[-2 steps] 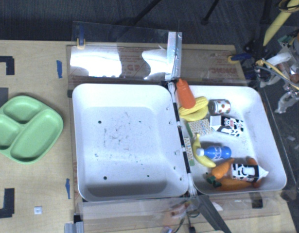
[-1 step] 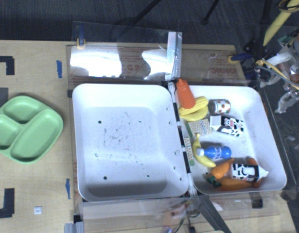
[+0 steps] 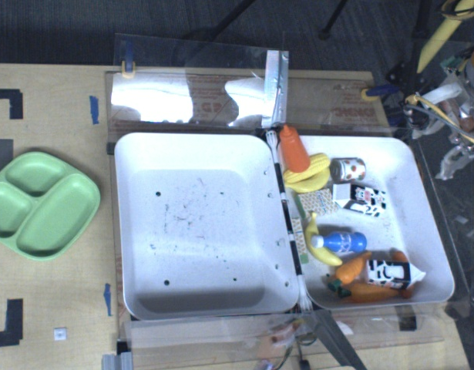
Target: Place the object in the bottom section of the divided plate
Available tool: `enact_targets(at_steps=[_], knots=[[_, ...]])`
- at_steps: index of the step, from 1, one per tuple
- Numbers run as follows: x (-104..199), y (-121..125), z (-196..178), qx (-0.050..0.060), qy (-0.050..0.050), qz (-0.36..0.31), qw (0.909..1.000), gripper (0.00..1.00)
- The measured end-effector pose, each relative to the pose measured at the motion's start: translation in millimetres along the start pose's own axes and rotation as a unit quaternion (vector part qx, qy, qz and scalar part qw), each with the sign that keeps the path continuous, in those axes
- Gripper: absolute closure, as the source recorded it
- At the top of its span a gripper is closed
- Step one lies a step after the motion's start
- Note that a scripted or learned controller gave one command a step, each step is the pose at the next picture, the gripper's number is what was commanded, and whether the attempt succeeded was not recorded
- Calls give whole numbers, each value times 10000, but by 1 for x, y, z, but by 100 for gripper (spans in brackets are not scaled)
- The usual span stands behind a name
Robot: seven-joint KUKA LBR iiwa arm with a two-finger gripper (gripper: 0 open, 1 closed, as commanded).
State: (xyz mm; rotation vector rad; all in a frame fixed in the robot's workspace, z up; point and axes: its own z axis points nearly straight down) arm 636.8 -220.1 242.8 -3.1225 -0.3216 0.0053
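A green divided plate (image 3: 44,204) lies on the bench at the far left, outside both bins; its long section (image 3: 58,214) is on the lower right side, with two smaller sections above and left of it. The loose objects sit in the right bin (image 3: 421,230): an orange bottle-like piece (image 3: 294,149), a yellow banana (image 3: 310,174), a small can (image 3: 347,168), a black-and-white patterned box (image 3: 368,199), a blue bottle with a white cap (image 3: 341,243), an orange carrot (image 3: 361,284) and a cow-patterned carton (image 3: 391,270).
The left bin (image 3: 198,222) stands between the plate and the right bin, with a raised divider (image 3: 287,214) between the two bins. A clear panel (image 3: 198,91) rises behind the left bin. Cables and metal hardware (image 3: 452,114) crowd the right edge.
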Motion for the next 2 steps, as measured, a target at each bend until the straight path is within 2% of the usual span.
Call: enact_targets(at_steps=[1, 2], knots=[[0, 0, 0, 0, 0, 0, 10000, 0], [16, -23, 26, 0, -2, 3, 10000, 0]])
